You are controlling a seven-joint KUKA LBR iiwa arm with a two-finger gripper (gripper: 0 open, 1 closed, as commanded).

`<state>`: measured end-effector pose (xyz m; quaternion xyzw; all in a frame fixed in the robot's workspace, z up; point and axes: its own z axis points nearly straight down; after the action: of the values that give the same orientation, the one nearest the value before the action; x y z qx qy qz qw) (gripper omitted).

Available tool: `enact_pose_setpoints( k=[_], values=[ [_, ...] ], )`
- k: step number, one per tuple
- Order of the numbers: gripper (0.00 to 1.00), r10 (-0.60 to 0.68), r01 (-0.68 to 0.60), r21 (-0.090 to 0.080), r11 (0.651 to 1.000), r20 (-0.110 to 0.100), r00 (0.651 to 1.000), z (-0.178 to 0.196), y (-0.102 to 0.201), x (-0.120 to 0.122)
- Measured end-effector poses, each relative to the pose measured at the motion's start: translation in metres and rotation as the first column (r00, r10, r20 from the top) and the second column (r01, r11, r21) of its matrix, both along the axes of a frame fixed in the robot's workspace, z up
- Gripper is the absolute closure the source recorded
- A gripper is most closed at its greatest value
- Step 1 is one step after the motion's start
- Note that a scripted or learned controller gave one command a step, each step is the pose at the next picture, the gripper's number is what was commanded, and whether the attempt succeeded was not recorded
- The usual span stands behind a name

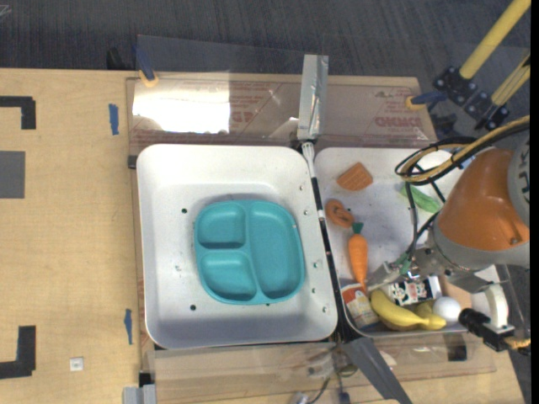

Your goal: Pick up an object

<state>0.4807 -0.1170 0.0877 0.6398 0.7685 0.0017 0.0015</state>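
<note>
The right bin holds several toy foods. An orange chunk lies at its far left, with a brown piece below it and a carrot pointing toward the front. A yellow banana lies along the front wall beside a white egg and a small tan item. My gripper is low in the front of this bin, just above the banana and right of the carrot. The arm's orange band covers the bin's right side.
The left bin holds a teal divided plate. A clear panel stands behind both bins. Black and yellow cables loop over the right bin's far corner. Wooden bench lies to the left.
</note>
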Motion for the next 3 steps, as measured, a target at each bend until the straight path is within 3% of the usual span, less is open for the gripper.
enact_pose_setpoints(
  k=[1, 2, 3],
  values=[
    [1.0, -0.001, 0.001, -0.002, 1.0, 0.01, 1.0, 0.012, 0.0, 0.003],
    [1.0, -0.089, 0.089, 0.001, 0.996, 0.005, 0.996, 0.182, 0.043, 0.03],
    [1.0, 0.285, -0.285, 0.001, 0.958, -0.007, 0.958, 0.095, 0.069, -0.002]
  ],
)
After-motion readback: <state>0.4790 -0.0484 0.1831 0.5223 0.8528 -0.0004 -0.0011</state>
